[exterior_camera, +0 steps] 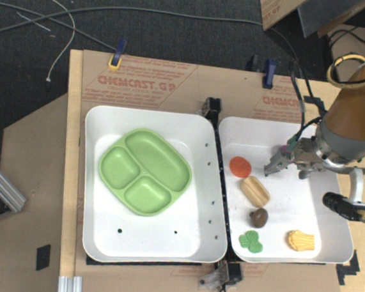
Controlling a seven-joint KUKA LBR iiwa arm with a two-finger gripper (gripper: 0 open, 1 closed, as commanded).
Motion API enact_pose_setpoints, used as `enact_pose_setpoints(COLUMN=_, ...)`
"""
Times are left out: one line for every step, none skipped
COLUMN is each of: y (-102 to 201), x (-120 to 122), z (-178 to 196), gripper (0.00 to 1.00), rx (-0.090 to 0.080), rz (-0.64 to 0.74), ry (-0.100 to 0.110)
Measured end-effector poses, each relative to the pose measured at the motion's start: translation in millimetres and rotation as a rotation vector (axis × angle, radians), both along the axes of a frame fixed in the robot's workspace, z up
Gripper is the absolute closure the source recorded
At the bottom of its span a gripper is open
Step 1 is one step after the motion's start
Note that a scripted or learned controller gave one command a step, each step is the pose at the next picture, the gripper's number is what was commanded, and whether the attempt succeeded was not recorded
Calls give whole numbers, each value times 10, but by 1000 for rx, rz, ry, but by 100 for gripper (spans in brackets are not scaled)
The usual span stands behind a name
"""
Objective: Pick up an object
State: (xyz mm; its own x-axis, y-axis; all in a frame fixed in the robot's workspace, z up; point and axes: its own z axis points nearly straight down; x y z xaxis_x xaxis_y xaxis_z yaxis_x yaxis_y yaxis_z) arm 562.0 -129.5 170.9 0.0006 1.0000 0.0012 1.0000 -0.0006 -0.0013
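The grey two-finger gripper (290,164) hung over the right-hand shallow white plastic bin (326,249), its fingers spread and pinching nothing. The pickable pieces lay clustered below it, from about seven to five o'clock: a round orange-red toy (240,166) nearest, a tan cylindrical bread-like roll (254,190) touching it, a small dark brown lump (258,217), a green ruffled piece (250,242) and a yellow ridged piece (301,240) (all apparently toy food). At nine o'clock, the left-hand white bin (107,125) held a light green three-compartment plastic tray (144,171), likely kept apart as a drop-off. The open stance suggested a grasp not yet attempted.
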Motion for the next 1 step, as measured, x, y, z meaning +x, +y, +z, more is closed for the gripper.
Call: enact_pose_setpoints(y=14, x=39, z=-614, gripper=0, rx=1, rz=1, ry=3)
